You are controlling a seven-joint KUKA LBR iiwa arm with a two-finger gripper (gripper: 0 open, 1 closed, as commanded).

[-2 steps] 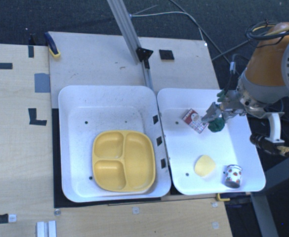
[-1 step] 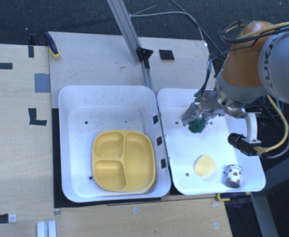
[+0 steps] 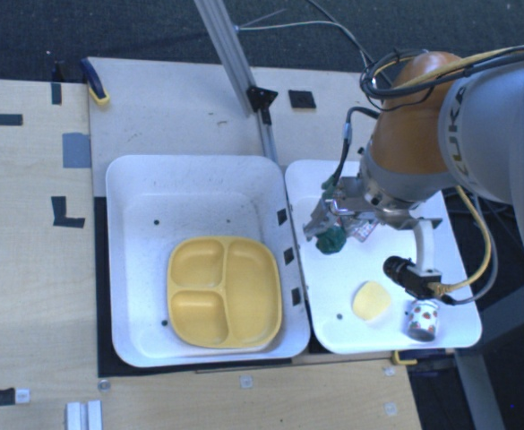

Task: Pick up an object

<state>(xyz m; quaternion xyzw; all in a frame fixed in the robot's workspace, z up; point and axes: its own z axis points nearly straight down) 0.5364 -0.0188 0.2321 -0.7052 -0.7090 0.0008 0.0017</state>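
A divided tray (image 3: 224, 291) lies in the left bin (image 3: 127, 186), toward its front edge, while the right bin (image 3: 463, 330) holds a small lump (image 3: 371, 301) near its front edge.

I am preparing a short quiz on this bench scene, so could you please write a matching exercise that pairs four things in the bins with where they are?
Things:
1. yellow divided plate
2. dark green object
3. pale yellow object
4. small silver and red object

Places:
A. near corner of the right bin, beside the arm's cable
B. at the gripper, in the right bin
C. left bin, towards its near side
D. bare floor of the right bin, nearer the camera than the gripper

Pairs: 1-C, 2-B, 3-D, 4-A
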